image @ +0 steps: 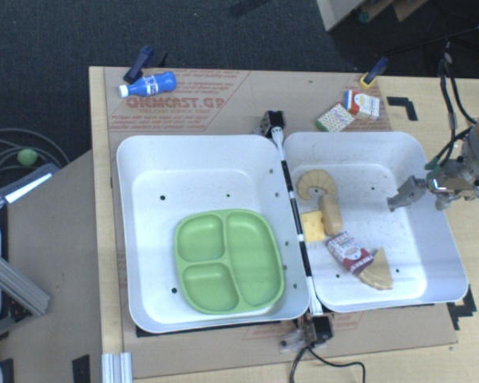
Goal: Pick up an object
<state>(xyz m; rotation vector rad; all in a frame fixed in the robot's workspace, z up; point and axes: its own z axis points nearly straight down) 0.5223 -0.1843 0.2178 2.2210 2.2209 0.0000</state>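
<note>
Grey pincer (401, 199) reaches in over the right bin (399, 146) — grip state unclear, nothing visibly held.

Both white bins (144, 166) are showing smooth, slightly glossy plastic. The green divided plate (227, 260) is looking like matt plastic. The bench (223, 94) is presenting matt, printed cardboard-like board. The red-white packet (350, 250) is appearing glossy.

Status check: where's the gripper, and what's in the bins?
Gripper over right bin, nothing between fingers. Food items clustered at that bin's left side, untouched. Green tray in left bin. Path clear.
</note>
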